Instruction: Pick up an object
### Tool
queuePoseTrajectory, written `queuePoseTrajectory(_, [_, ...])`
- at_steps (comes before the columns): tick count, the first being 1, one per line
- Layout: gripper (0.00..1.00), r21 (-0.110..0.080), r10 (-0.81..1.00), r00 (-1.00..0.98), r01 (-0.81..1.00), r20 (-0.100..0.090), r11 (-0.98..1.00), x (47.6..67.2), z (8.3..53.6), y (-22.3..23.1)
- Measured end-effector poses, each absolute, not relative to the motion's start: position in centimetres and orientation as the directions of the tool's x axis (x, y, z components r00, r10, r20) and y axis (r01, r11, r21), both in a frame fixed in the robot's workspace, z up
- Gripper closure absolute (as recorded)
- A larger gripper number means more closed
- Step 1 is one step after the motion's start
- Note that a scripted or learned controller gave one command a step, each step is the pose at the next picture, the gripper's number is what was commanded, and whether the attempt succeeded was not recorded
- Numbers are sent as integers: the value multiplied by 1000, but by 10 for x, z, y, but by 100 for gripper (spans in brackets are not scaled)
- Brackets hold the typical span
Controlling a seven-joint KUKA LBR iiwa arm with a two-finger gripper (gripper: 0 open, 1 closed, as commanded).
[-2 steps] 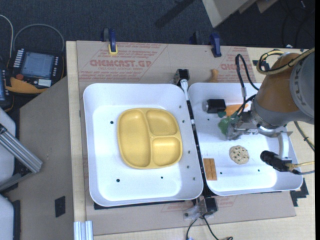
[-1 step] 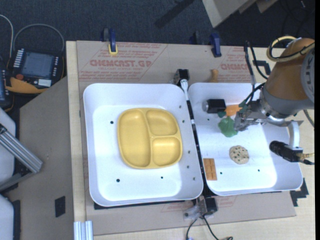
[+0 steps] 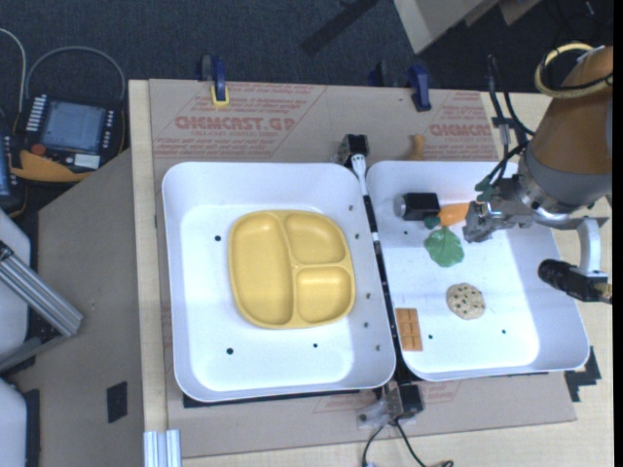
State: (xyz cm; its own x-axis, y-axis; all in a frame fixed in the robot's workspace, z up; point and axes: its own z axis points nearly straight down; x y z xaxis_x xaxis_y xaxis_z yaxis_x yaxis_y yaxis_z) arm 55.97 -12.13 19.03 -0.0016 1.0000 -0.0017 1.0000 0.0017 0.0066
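Note:
In the right bin (image 3: 516,343) lie a green leafy piece (image 3: 445,248), a chocolate-chip cookie (image 3: 466,301), an orange carrot-like piece (image 3: 451,214), a small black block (image 3: 420,204) and a flat brown cracker (image 3: 409,329). My gripper (image 3: 476,225) hangs low over the upper part of that bin. It is just right of the orange piece and up and right of the green piece. Its tip is close to the orange piece, and I cannot tell whether they touch.
The left bin (image 3: 195,290) holds a yellow divided plate (image 3: 290,266). The grey and orange arm (image 3: 574,144) covers the right bin's upper right corner. Blue clamps (image 3: 219,76) sit along the bench's far edge.

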Motion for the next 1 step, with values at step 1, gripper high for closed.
queuePoseTrajectory(1, [100,9,1000,-1,1000,-3,1,557,252,-128])
